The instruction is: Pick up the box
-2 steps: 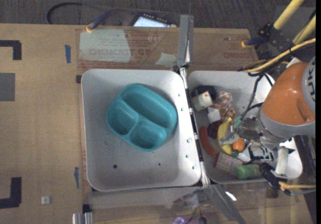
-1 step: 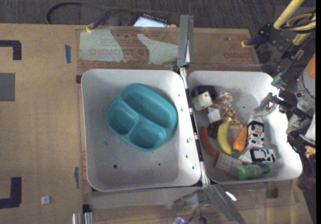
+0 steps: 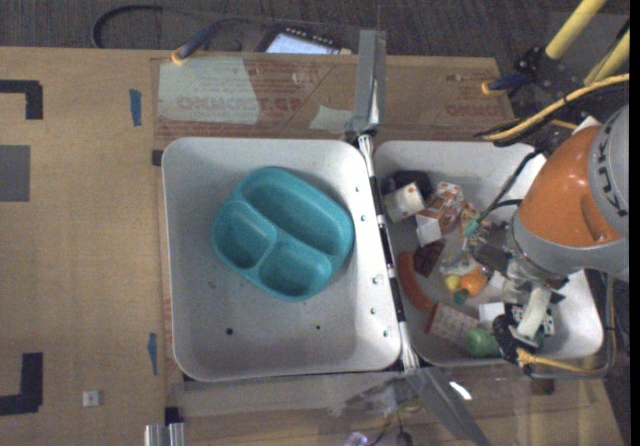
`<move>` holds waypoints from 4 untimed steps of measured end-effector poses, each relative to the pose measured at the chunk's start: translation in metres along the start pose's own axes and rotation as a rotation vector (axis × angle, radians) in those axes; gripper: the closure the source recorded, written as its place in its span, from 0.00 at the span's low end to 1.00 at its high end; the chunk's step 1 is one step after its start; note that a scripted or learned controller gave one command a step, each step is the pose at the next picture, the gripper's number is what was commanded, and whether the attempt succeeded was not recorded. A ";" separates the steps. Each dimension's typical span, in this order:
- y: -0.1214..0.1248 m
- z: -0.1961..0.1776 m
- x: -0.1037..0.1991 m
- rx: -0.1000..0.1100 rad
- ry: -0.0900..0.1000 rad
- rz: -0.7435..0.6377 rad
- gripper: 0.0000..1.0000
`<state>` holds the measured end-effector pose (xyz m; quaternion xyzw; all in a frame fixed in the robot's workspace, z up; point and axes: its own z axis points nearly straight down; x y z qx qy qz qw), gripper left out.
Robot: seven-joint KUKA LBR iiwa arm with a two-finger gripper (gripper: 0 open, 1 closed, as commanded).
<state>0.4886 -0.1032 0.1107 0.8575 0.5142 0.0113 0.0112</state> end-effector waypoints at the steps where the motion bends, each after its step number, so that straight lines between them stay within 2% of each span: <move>1: 0.065 -0.071 0.074 0.031 -0.010 0.133 0.00; 2: 0.142 0.016 0.070 0.022 -0.008 0.152 0.00; 3: 0.142 0.005 0.072 0.020 -0.009 0.148 1.00; 4: 0.083 -0.018 0.056 0.033 -0.013 0.294 1.00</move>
